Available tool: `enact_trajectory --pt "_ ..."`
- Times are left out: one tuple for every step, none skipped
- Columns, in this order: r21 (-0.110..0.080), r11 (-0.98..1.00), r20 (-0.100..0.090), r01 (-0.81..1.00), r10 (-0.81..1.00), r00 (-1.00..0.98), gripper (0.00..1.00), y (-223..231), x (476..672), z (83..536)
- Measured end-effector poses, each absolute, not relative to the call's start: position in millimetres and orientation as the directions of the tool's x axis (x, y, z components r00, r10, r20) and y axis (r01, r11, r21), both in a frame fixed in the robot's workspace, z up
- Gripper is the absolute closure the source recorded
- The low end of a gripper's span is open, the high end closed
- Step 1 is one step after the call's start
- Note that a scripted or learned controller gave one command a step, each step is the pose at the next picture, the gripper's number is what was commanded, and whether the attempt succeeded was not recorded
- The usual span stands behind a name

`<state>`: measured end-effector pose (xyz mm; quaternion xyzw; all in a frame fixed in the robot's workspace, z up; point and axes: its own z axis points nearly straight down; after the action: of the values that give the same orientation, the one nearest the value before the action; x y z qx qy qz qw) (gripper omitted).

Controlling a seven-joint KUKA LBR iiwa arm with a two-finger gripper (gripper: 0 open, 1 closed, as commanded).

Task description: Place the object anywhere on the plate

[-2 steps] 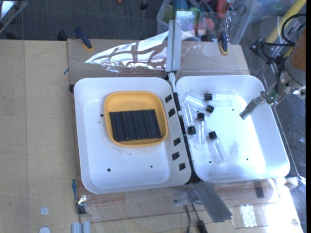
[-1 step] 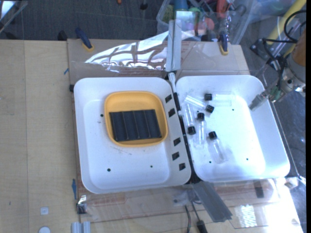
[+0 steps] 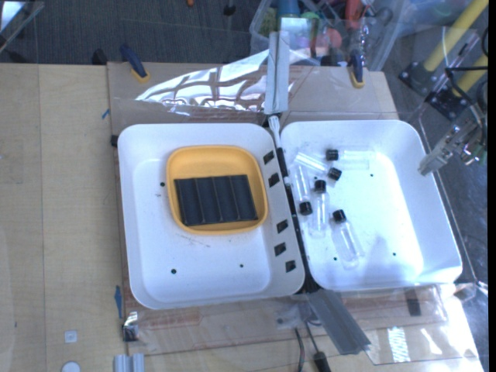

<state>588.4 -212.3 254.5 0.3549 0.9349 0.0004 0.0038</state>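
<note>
Vials: small clear plastic vials with black caps [image 3: 319, 208], scattered in right white bin [image 3: 418, 208]; round, slippery, prone to rolling.
Plate: yellow square plate [image 3: 217, 161], holding dark ribbed tray [image 3: 215, 200].
End effector: grey end effector [image 3: 443, 155] at bin's right rim; opening cannot be told, grasping nothing visible.

The scene is recorded by a single fixed camera mounted above the bench [image 3: 46, 208] and directed downward at a slant. Both white bins are contained whole within the frame. The divider [image 3: 285, 208] between the left bin [image 3: 147, 277] and the right bin [image 3: 434, 208] is located just right of the frame centre. Beyond the divider, at the top of the frame, dark floor [image 3: 116, 14] and a clear storage box [image 3: 341, 14] are included. The bench is viewed from a moderate distance.
</note>
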Motion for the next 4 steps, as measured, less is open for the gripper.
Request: enact_trajectory --pt "0.002 0.886 -0.004 0.464 0.464 -0.886 1.00 -223.3 578.0 258.0" --pt "0.002 0.980 -0.002 0.198 0.198 -0.980 1.00 -223.0 548.7 245.5" --pt "0.002 0.980 -0.002 0.198 0.198 -0.980 0.00 -223.2 548.7 245.6" --pt "0.004 0.980 -0.010 0.201 0.201 -0.980 1.00 -223.3 550.5 256.8"
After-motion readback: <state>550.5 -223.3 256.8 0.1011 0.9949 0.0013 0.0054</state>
